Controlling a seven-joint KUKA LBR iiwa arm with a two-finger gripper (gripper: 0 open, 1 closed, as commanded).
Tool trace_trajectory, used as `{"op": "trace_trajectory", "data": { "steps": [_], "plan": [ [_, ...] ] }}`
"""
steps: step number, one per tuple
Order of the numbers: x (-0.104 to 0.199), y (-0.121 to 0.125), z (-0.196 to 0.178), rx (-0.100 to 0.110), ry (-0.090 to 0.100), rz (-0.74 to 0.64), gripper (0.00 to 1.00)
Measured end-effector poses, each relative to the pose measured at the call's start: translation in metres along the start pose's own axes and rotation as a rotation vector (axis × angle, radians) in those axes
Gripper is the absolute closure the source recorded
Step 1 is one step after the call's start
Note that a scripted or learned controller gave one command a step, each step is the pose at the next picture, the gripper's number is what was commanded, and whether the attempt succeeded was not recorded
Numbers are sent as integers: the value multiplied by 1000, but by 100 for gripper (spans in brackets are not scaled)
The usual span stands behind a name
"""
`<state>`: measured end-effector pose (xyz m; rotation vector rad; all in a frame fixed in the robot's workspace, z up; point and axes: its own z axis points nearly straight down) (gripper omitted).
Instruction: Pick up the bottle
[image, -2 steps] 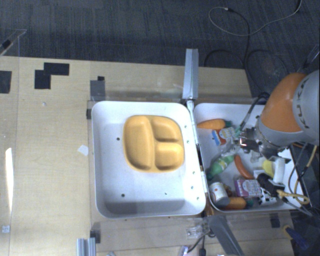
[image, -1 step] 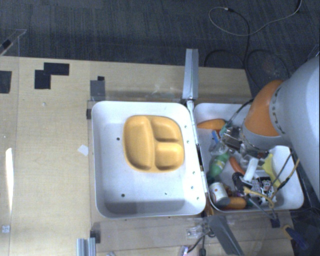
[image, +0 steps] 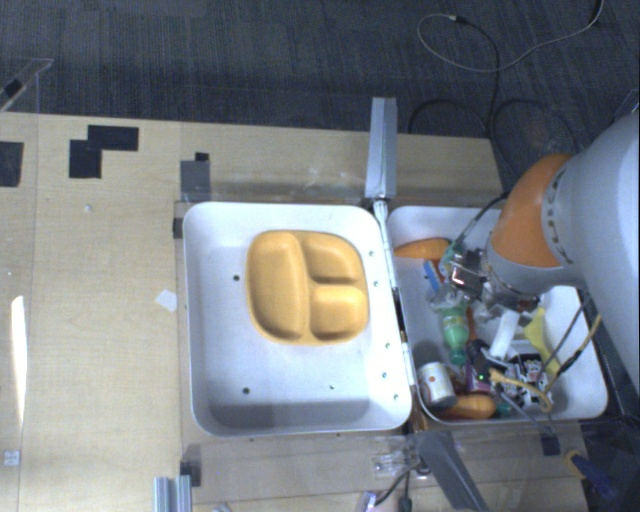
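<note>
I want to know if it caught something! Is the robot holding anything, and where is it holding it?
It cannot be told. The two-finger gripper sits low among the clutter in the right white bin, near a green bottle.

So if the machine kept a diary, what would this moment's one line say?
arm: over right bin | gripper: low among clutter | bottle: lying in right bin | left bin: yellow tray

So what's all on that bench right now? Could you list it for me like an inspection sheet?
Surface: two white bins; left bin, right bin.
Job's things: a greenish bottle seems to lie in the right bin.
Clutter: yellow divided tray in left bin; orange piece, small can and mixed bits in right bin.
Pincer: the pincer hangs over the right bin, above the clutter.
Cables: black cable on the floor.
Surroundings: wooden bench, dark carpet.
</note>
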<state>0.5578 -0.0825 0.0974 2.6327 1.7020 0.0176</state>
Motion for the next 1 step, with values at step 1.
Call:
{"op": "trace_trajectory", "data": {
  "steps": [1],
  "plan": [
    [60, 10, -97, 11, -4, -240, 100]
  ]
}}
